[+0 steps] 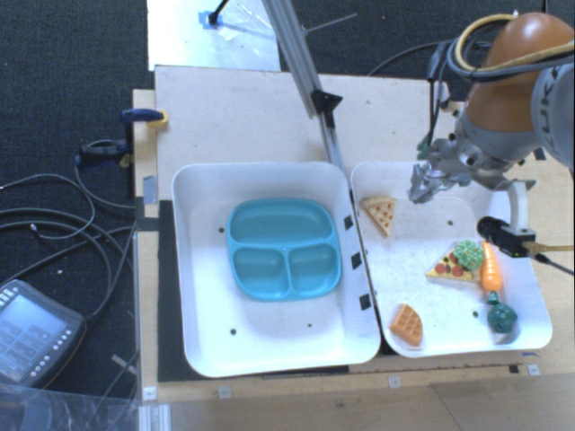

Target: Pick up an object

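Tabletop point(234, 115) carries two shallow white bins side by side.

Left bin point(202, 330): holds one blue divided plate point(284, 248), lying flat near the bin's middle, three compartments, long axis running left to right.

Right bin point(539, 330): holds several toy food pieces.
- Pizza slice, small point(380, 214): at the far left of the bin, just beside the divider between the bins. Tip points toward the near side, crust edge at the far side; long axis runs far to near with a slight lean.
- Waffle piece point(407, 325): near left corner of the bin, orange, grid face up.
- Pizza slice with toppings point(452, 268): middle right, tip pointing left, long axis left to right. A green leafy piece point(467, 253) sits touching its far right end.
- Carrot point(490, 272): just right of that slice, long axis far to near.
- Dark green piece point(501, 317): near right, just beyond the carrot's near end.

Pincer point(424, 187): hangs over the far part of the right bin, pointing down. Cannot tell how far the fingers are apart; nothing visible between them. The small pizza slice is the closest piece, lying to the pincer's left and slightly nearer, apart from it. The other pieces lie well nearer in the bin.
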`<state>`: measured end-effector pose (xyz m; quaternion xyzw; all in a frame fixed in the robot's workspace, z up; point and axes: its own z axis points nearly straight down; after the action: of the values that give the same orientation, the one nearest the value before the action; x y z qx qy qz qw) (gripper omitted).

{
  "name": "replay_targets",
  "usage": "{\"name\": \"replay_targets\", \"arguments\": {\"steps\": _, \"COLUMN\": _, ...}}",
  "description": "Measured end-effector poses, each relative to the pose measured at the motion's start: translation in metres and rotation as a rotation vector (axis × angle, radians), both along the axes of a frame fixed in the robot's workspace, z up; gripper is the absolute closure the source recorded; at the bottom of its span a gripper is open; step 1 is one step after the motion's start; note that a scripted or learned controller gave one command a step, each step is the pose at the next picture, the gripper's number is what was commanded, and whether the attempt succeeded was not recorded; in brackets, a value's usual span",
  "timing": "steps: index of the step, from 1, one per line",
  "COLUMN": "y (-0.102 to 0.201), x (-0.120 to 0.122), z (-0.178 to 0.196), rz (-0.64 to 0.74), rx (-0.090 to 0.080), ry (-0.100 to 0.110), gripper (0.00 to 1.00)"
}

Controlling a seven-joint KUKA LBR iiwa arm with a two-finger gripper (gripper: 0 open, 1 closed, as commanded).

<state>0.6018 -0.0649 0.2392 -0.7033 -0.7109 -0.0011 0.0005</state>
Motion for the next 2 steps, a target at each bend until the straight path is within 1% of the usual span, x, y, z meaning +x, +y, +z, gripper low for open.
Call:
{"name": "replay_targets", "arguments": {"steps": 1, "y": 0.053, "x": -0.017, "z": -0.011, "rz": 0.000, "rx": 0.000, "ry": 0.002, "gripper": 1.00}}
{"name": "replay_targets", "arguments": {"steps": 2, "y": 0.107, "x": -0.039, "z": -0.001, "rz": 0.001, "rx": 0.001, "ry": 0.001, "gripper": 1.00}}
